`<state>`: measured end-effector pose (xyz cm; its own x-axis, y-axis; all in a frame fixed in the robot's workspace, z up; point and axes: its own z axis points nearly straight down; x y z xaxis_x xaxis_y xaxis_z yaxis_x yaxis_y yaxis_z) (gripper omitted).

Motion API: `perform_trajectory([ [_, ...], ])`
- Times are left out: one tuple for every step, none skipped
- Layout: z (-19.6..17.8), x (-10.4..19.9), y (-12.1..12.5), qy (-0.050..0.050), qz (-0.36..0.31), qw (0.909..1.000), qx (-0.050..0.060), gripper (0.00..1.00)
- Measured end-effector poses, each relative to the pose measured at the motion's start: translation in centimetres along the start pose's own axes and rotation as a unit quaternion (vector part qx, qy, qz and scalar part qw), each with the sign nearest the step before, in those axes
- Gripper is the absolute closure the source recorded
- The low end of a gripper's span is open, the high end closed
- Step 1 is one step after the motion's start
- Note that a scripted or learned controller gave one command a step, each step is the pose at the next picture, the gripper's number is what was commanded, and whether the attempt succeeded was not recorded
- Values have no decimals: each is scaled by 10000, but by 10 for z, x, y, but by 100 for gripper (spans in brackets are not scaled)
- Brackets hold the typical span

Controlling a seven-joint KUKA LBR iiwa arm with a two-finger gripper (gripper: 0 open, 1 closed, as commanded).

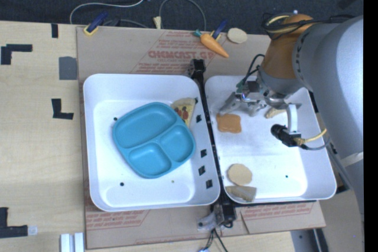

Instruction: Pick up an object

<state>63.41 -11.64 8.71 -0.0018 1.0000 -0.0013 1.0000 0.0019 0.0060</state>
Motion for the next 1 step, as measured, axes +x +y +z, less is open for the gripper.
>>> perform_trajectory([
  [0, 18, -27, -13, 4, 10000, -1, 0],
])
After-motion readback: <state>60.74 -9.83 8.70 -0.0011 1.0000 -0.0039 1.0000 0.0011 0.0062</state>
